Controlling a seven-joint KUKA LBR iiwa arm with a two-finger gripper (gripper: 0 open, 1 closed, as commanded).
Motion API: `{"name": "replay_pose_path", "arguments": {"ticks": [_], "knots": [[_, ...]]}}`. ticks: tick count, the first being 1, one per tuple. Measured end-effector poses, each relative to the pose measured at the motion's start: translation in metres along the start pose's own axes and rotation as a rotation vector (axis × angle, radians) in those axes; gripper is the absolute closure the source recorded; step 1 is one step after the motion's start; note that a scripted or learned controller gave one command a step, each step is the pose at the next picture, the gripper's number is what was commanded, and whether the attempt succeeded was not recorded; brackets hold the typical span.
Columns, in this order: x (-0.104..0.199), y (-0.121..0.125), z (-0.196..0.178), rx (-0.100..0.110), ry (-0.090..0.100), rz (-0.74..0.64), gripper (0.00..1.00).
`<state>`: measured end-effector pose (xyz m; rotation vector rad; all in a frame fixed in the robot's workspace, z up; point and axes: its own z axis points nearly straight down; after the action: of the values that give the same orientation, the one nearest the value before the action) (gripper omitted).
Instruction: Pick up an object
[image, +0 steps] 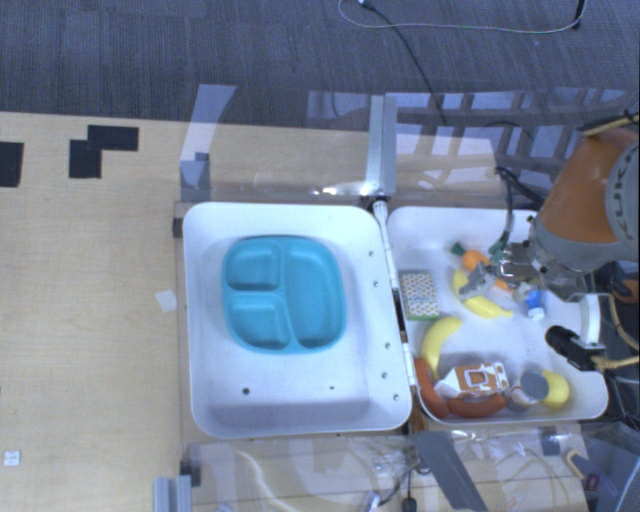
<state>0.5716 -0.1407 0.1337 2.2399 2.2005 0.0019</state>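
My gripper (497, 270) hangs low over the back half of the right bin (400, 232), coming in from the right under the grey and orange arm. Just left of it lie a small orange carrot-like piece (468, 259) and a green bit (456, 247). A short yellow banana-shaped piece (487, 307) lies directly below the gripper. A small blue thing (533, 298) sits close to its right side. Nothing shows clearly between the fingers.
The right bin also holds a green-dotted packet (419, 293), a larger yellow banana (439, 340), an orange and white carton (480, 378) on a brown sausage shape (450, 402), a grey disc (533, 385) and a yellow lemon (556, 390). A blue compartment plate (284, 293) lies in the left bin (205, 400).
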Motion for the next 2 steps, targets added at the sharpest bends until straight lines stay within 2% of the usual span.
{"name": "replay_pose_path", "arguments": {"ticks": [1,2], "knots": [[-0.021,0.036,0.045,-0.008,-0.001,-0.125,0.00],[-0.019,0.039,0.033,-0.016,-0.001,-0.127,1.00]]}}
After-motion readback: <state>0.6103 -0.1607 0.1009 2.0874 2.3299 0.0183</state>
